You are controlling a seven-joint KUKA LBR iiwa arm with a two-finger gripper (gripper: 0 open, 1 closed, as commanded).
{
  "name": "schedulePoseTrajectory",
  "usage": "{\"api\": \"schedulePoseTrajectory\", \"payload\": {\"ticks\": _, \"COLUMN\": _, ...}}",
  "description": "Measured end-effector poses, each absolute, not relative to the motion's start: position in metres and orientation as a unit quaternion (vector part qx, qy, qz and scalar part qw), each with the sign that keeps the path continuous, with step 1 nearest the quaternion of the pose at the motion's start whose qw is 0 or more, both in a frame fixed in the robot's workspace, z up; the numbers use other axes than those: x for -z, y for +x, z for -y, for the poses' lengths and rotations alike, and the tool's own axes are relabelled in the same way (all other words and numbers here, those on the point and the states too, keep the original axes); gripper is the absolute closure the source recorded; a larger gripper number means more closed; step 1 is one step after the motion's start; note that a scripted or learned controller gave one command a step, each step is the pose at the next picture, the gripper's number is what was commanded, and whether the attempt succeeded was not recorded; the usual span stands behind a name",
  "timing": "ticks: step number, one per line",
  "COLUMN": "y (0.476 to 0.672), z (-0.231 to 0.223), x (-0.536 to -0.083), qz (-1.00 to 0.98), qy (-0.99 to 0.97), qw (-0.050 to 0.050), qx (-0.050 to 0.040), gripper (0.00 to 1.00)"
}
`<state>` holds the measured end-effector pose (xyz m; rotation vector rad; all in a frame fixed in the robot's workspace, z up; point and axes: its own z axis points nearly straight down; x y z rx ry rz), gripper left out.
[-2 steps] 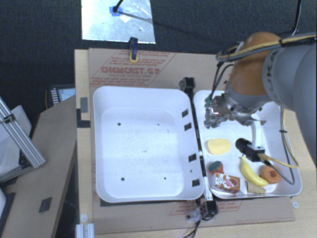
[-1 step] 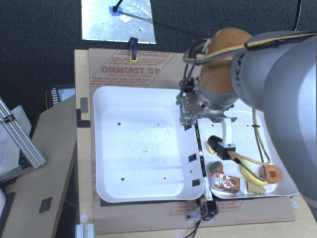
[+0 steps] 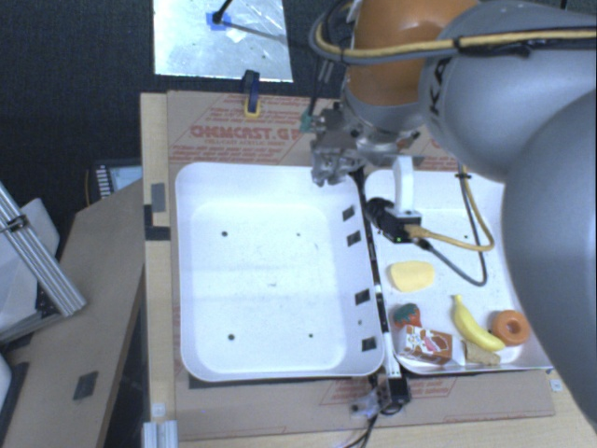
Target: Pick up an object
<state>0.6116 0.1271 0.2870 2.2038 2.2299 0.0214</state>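
Hanging over the far end of the divider between the two bins, the end effector [image 3: 328,168] is too dark to tell its spread. Near it in the right bin [image 3: 438,194] lies a yellow wedge [image 3: 410,274]; further off, a banana [image 3: 469,322], orange ring [image 3: 509,327] and red packet [image 3: 427,343]. Left bin [image 3: 256,269] sits alongside.
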Motion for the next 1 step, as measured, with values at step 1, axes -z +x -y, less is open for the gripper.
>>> {"api": "schedulePoseTrajectory", "payload": {"ticks": 1, "y": 0.6218, "z": -0.1705, "x": -0.2481, "qz": -0.71, "qy": 0.704, "qw": 0.0, "qx": -0.0008, "gripper": 1.0}}
